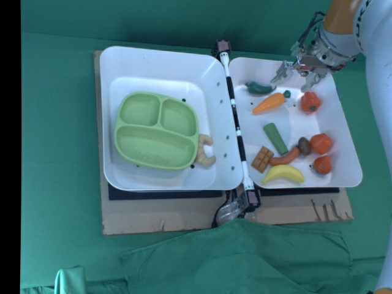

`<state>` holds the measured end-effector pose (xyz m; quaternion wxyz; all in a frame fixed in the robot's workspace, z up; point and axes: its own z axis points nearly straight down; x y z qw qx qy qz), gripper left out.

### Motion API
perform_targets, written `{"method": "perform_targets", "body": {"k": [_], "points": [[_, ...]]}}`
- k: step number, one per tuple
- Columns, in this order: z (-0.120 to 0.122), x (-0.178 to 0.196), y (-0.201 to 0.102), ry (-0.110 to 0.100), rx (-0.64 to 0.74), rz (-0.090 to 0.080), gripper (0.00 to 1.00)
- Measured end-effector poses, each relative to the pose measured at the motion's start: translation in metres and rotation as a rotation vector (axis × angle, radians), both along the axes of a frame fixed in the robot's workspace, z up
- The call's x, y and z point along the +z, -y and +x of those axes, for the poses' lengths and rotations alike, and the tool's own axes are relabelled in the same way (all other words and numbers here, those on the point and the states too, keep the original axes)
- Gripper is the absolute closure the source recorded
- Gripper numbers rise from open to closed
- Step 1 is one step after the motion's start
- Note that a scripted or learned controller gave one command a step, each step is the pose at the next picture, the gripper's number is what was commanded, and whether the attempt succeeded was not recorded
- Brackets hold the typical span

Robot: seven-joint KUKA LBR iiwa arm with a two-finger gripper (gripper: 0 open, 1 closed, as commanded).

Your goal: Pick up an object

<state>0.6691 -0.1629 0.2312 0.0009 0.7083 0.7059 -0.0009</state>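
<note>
1. You are looking down on a table (61,60) draped in green cloth, carrying two shallow white bins side by side on a brown board.
2. The left white bin (116,66) is holding a light green divided plastic plate (156,130), with a pale curled croissant toy (205,152) lying just beside its right edge.
3. The right white bin (343,164) is holding the toy food: an orange plastic carrot (269,103), a dark green pepper (258,88), a red-orange pepper (310,101), a yellow banana (283,174) and others.
4. Your pincer (300,71) is hovering over the far end of the right bin, fingers spread and gripping nothing.
5. The carrot, lying near the pincer and slanted, looks the likeliest pick. Judge it light, stiff and smooth, so possibly slippery; you are best closing across its thicker middle, square to its long axis.
</note>
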Motion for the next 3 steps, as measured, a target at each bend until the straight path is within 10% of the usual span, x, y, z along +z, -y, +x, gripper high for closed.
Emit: {"method": "perform_targets", "body": {"k": [1, 2, 3], "points": [[0.001, -0.048, 0.001, 0.003, 0.0, -0.001, 0.0], [0.004, -0.031, 0.002, 0.015, -0.001, -0.004, 1.0], [-0.001, 0.019, 0.001, 0.01, 0.001, -0.001, 1.0]]}}
